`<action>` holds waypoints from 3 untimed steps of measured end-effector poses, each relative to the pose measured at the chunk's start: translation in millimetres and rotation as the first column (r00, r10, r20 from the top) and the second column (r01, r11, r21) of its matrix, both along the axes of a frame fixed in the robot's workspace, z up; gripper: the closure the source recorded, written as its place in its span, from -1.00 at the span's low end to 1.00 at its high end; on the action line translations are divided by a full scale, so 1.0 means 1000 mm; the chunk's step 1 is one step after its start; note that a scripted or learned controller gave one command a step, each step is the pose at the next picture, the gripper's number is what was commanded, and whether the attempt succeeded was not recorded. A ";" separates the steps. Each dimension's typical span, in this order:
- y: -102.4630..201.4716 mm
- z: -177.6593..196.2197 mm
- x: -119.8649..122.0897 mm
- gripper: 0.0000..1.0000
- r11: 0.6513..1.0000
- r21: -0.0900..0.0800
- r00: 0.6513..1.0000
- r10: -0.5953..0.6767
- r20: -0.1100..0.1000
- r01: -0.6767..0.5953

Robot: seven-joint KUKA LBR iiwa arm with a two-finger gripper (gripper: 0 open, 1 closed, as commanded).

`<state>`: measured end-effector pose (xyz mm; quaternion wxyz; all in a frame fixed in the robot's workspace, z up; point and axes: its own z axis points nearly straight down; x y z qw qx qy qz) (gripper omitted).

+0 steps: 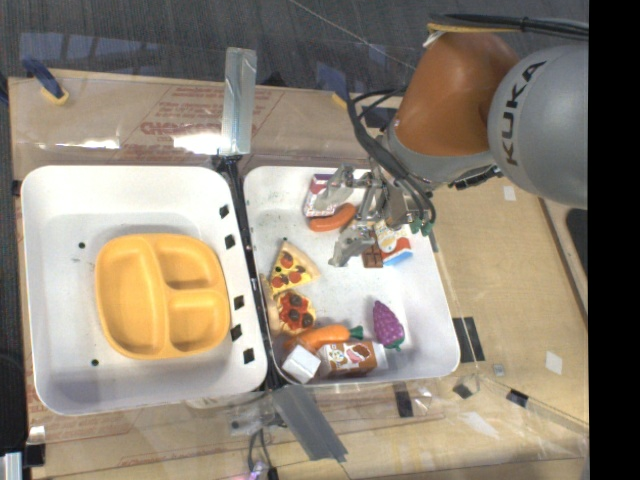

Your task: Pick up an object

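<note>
Reach-and-grasp is the step in hand: the gripper hangs low in the right bin over a red-and-blue toy, finger spread unreadable, so next comes a firm close and lift.

Bench: brown top under clear plastic sheeting. Two shallow white bins sit directly on it, touching side by side: left bin toward the left edge, right bin mid-bench. Black tape marks near the right bin's front-right corner.
</note>
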<state>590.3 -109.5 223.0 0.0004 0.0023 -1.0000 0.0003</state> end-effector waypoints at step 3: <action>-0.003 -0.114 0.071 1.00 0.993 0.000 0.993 -0.115 0.010 0.115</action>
